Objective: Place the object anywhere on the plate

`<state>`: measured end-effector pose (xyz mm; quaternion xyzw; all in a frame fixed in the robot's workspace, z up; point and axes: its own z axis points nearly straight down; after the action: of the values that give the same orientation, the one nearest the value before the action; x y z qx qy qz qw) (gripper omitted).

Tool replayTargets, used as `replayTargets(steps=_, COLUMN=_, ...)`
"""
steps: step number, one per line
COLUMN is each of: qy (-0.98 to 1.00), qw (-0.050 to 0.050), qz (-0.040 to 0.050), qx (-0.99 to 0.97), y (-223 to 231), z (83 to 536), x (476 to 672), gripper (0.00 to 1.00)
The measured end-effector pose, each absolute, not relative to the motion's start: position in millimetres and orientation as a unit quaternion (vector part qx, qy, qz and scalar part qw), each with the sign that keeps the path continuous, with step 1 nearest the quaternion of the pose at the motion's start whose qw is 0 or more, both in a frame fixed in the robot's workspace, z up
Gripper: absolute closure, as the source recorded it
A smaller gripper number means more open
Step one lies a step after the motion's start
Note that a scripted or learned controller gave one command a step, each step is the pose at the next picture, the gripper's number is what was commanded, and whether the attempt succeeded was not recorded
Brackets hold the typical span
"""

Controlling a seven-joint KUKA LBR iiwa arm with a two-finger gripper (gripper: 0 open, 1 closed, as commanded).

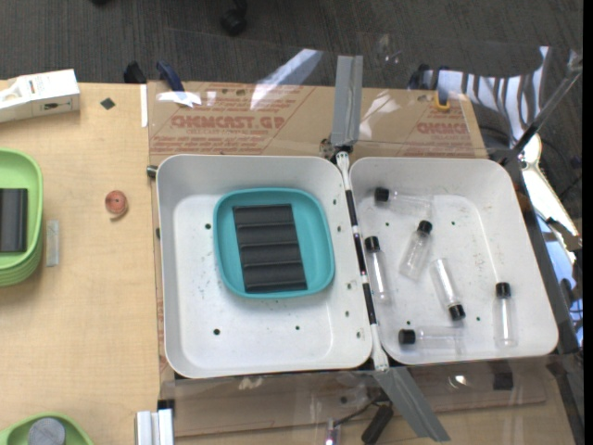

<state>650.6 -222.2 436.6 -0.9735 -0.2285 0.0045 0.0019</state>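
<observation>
1. Bench (83,323) carries two white bins side by side, left bin (185,323) and right bin (519,248), touching along a central seam.
2. Plate (320,248), teal, sits in the left bin, toward its far side, with a dark ribbed block (269,247) on its middle; bare teal rim runs all round.
3. Vials (445,287), clear with black caps, lie scattered in the right bin, most with long axes running near-to-far; one vial (375,267) lies along the seam, nearest the plate.
4. Gripper state: cannot tell. Judging by the layout, a vial must travel left over the seam ridge.
</observation>
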Motion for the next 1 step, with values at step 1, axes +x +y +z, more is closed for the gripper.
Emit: replayTargets(steps=1, qy=-0.160, qw=0.001, qz=0.0034, qx=-0.987, y=-222.4, z=437.4, x=652.3, gripper=0.00)
